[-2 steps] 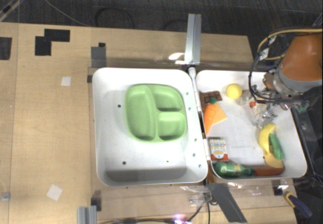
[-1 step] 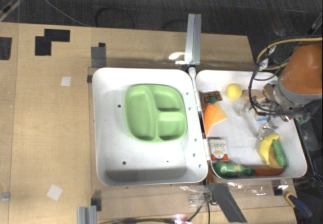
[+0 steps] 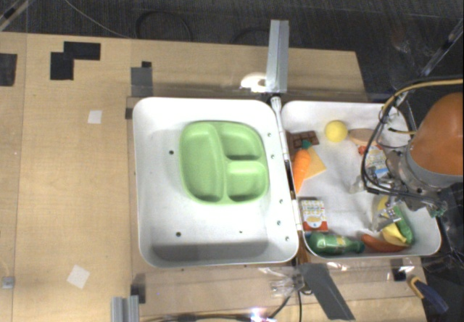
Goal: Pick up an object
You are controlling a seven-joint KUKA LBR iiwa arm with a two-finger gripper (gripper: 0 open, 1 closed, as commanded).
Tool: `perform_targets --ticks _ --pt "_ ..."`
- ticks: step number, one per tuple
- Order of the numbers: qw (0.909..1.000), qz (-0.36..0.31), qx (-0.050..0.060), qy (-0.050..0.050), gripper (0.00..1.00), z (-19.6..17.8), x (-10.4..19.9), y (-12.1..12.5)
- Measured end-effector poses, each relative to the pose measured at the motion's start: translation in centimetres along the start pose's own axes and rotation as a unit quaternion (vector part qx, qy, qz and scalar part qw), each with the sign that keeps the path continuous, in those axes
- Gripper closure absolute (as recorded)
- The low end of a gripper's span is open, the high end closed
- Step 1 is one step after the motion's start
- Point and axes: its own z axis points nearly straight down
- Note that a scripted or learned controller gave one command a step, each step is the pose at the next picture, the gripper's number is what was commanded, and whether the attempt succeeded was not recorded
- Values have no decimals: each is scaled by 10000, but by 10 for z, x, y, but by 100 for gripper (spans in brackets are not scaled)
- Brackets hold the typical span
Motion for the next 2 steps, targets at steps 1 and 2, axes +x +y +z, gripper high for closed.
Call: perform_targets --ticks 1,2 --pt "10000 -93 19 -21 0 -1 8 8" --pt "9998 -190 24 -19 0 -1 6 25"
